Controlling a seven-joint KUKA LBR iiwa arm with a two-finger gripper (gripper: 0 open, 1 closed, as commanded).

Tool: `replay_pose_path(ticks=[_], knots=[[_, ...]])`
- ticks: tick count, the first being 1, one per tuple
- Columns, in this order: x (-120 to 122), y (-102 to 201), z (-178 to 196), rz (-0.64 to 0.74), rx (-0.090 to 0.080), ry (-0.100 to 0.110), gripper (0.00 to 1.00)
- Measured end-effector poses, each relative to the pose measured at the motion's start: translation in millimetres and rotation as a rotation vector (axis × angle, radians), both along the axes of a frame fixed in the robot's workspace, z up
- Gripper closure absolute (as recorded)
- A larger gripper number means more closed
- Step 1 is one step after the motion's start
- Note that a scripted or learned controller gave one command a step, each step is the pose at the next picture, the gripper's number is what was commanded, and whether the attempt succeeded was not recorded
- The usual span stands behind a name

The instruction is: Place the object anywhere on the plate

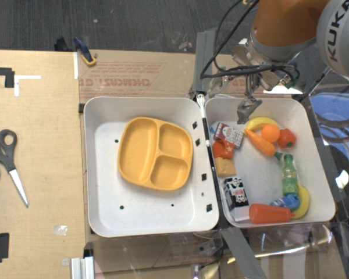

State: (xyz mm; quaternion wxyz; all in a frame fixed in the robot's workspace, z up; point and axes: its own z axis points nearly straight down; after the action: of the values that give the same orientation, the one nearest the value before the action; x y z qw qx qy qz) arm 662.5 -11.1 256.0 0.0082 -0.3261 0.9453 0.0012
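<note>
An orange-yellow plate with three compartments lies in the left white bin, with nothing on it. The right white bin holds the loose objects: a banana, an orange ball, a carrot, a red pepper, a red and white carton, a tan block, a black and white carton, a green bottle and a long red-orange piece. My gripper hangs over the back of the right bin, just left of the banana.
Scissors lie on the wooden bench at far left. A cardboard sheet sits behind the left bin, with a blue clip at its corner. Black cables loop down from the arm above the right bin.
</note>
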Motion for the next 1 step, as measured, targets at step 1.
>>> replay_pose_path(ticks=[1], knots=[[1.4,-0.1,10.1,-0.003,0.002,-0.006,1.0]])
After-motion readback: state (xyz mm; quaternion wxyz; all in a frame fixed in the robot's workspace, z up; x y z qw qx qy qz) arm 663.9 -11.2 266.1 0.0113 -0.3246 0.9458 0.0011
